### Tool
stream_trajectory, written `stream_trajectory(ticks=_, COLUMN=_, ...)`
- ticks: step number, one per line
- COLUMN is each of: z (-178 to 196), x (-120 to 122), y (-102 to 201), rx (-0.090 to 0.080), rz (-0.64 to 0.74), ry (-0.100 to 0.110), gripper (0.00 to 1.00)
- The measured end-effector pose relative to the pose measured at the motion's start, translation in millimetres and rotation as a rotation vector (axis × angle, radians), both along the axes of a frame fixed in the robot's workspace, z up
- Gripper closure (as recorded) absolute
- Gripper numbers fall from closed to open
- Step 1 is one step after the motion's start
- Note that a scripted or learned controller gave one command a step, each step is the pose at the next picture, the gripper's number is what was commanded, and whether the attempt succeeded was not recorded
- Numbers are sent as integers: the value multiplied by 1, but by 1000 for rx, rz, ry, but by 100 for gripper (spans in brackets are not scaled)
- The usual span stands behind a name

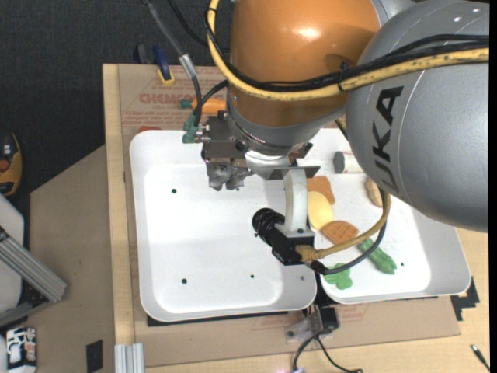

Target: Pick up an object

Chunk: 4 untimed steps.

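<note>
My gripper (226, 179) hangs over the far part of the left white bin (167, 239), above bare bin floor. The objects lie in the right bin (435, 274): a yellow piece (320, 209), an orange waffle-like disc (340, 231), an orange slice (321, 186), a small grey cylinder (339, 162), and two green pieces (381, 259) (338, 277). All of them are to the right of the gripper, partly hidden by the arm. No object shows at the gripper.
The big grey and orange arm (373, 76) covers the far half of the right bin. A tan object (373, 194) peeks out at the arm's edge. A brown board (124, 115) lies under both bins.
</note>
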State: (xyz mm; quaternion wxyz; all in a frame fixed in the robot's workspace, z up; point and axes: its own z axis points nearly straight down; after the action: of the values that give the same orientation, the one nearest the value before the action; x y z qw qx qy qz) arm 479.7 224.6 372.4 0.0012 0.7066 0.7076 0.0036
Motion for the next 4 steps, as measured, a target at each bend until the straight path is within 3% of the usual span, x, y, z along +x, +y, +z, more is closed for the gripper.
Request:
stream_trajectory(ticks=1, z=-69, x=-2, y=0, rx=-7, rz=-2, ry=15, gripper=100)
stream_trajectory(ticks=2, z=-113, x=16, y=-1, rx=-6, rz=-3, ry=13, gripper=100)
stream_trajectory(ticks=3, z=-149, x=-2, y=-1, rx=-5, rz=-3, ry=14, gripper=100)
stream_trajectory(ticks=4, z=-82, x=0, y=0, rx=-1, rz=0, ry=2, gripper=100)
